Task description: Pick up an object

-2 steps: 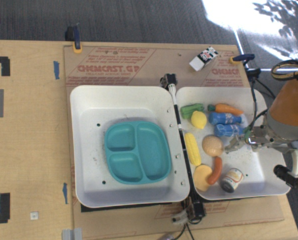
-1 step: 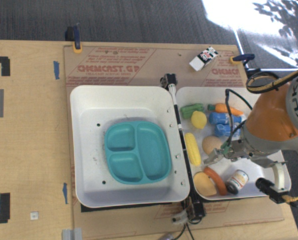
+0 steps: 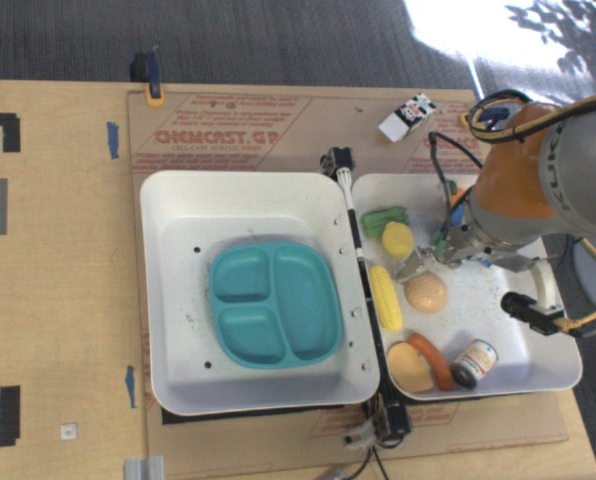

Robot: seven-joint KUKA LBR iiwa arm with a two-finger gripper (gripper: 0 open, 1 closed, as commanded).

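From the one camera above the bench, the arm reaches in from the right over the right bin, its gripper low near that bin's middle. Whether the jaws are spread or pressed together I cannot tell; the wrist hides them, and nothing shows between them.

The nearest pickable thing is the tan ball, just below and slightly left of the gripper, close but seemingly apart from it. Being round, it has no long axis to line up with. The lemon sits just left of the gripper, with a green piece behind it. The corn lies along the bin's left wall, long axis running front to back. Further forward are the carrot, a yellow round touching it, and a can on its side.

The left bin holds a teal tray, well apart from the gripper
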